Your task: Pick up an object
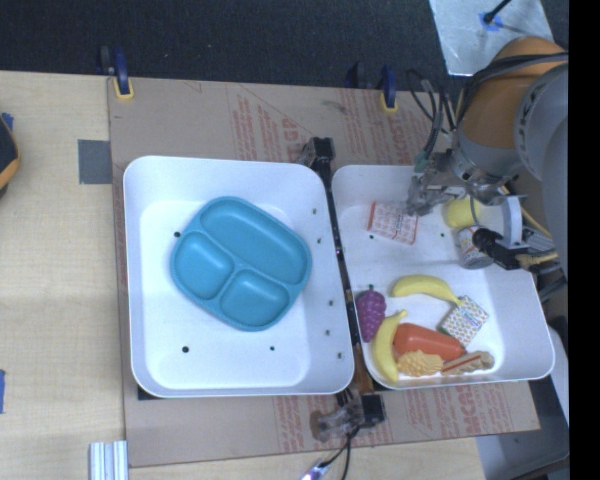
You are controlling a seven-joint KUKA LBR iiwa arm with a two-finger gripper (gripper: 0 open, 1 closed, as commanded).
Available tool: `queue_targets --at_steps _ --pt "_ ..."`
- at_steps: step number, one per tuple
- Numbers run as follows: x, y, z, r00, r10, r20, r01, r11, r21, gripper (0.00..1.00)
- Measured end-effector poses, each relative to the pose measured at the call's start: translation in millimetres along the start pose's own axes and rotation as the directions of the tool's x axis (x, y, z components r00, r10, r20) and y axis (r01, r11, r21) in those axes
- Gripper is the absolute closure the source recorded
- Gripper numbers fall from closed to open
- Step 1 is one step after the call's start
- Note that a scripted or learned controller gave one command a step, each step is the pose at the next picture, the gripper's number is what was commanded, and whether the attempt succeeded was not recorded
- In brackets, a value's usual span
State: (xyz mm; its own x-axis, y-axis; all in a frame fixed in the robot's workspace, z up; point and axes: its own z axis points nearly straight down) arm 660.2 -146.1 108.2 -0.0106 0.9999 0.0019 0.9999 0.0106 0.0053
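Two shallow white bins sit side by side on a brown cardboard sheet at the centre of the frame. Left bin (145, 268): holds a blue three-compartment tray (242, 262), lying flat and turned slightly askew, roughly central on the bin floor. Right bin (525, 343): holds the loose objects. A small white packet with red print (393, 223) lies in the upper left part of this bin. Along the lower part lie a purple grape-like piece (369, 311) against the left wall, a yellow banana (426, 288) near the middle, a second curved yellow piece (383, 348) below it, an orange-red carrot-shaped item (427, 340), a small patterned box (465, 319) tilted on a corner, and a tan waffle-like piece (420, 364) at the bottom edge. These lower items are crowded together, several touching.

Arm: grey with an orange band, entering from the upper right of the frame. Gripper (421, 200) hangs over the upper part of the right bin, just right of the white packet. Whether its tips touch the packet cannot be told. Finger spacing cannot be told; no object is visibly held.
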Motion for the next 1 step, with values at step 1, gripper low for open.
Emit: queue_targets --at_steps 1 --pt "-36.7 -4.4 16.3 1.0 0.008 0.003 -0.008 1.0 0.006 1.0"
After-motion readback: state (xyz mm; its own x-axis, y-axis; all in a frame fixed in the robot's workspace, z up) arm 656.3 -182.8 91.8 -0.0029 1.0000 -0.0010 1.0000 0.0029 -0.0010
